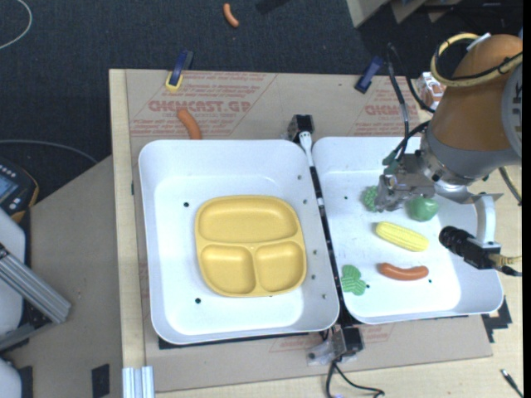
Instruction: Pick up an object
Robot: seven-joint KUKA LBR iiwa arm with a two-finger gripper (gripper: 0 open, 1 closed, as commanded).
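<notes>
Left bin (158,222) holds yellow tray (249,245). Landmark is the right bin (473,301): arm's gripper (397,191) low over its upper middle, finger state can't tell. Inside it: corn (402,237) center, hot dog (403,271) below, green ball (423,208) beside gripper, broccoli (353,280) at lower-left edge.

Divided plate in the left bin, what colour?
Yellow: the divided plate shows best in the camera view.

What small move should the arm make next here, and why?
Probably a short, straight descent. The pincer hovers in the right bin, over a small green item at its left and beside a rounder green piece; nothing shows between its tips. The corn and sausage lie nearer the camera, so the green item seems the closest target.
</notes>
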